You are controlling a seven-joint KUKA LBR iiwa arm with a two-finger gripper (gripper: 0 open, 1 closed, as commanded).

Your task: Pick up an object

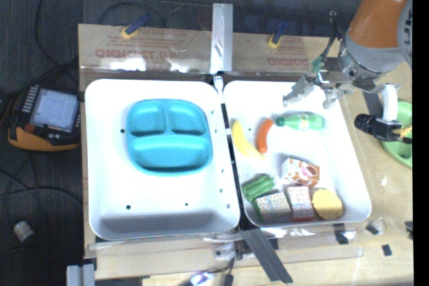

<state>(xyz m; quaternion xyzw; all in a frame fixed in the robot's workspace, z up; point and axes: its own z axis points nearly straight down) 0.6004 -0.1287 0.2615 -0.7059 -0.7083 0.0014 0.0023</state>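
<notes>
Camera view puts the gripper (310,93) with jaws spread and empty, the green bottle (300,121) just below them; closing off-centre could roll it toward the carrot (264,134).

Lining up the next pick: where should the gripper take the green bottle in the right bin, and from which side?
Grip the green bottle across its middle, coming straight down. It lies on its side, long axis running left-right, so the fingers should probably close across its narrow width. The gripper hangs open just above it. The orange sausage sits near the bottle's left end, so stay off that end.
</notes>
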